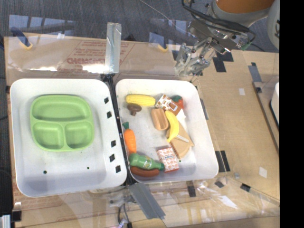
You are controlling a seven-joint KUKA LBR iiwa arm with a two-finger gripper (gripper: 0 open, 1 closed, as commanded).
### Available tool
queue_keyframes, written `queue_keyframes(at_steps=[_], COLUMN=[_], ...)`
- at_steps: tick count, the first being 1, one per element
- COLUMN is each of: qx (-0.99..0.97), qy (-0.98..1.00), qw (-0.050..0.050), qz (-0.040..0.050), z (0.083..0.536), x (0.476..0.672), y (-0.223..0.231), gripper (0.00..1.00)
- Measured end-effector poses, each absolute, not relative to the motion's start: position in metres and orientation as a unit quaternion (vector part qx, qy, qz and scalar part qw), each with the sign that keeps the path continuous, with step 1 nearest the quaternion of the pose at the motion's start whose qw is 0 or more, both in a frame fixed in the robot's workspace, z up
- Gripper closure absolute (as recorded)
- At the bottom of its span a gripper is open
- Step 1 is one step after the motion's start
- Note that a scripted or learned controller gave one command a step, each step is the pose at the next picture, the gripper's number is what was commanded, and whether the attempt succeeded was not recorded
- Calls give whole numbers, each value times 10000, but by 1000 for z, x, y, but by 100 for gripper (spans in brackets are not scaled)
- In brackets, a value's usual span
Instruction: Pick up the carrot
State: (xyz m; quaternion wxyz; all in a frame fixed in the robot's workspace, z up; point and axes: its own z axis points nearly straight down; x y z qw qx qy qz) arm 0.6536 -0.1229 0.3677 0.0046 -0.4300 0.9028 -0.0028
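The carrot (129, 139) is orange with a green top and lies along the left wall of the right bin (203, 127), pointing toward the front. My gripper (189, 63) hangs above the bin's far rim, well behind and to the right of the carrot. Its fingers look spread apart, with nothing between them.
The right bin also holds a corn cob (140, 99), a brown mushroom (134, 109), a bread roll (159, 119), a banana (172, 126), a small box (167, 158) and a green and brown piece (144, 166). A green divided plate (61, 122) sits in the left bin (19, 127).
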Motion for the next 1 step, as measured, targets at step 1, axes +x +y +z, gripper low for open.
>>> queue_keyframes(at_steps=[1], qx=[-4055], qy=[9141], qw=[-13], qz=[18], z=[298], x=[657], y=[-82], gripper=[100])
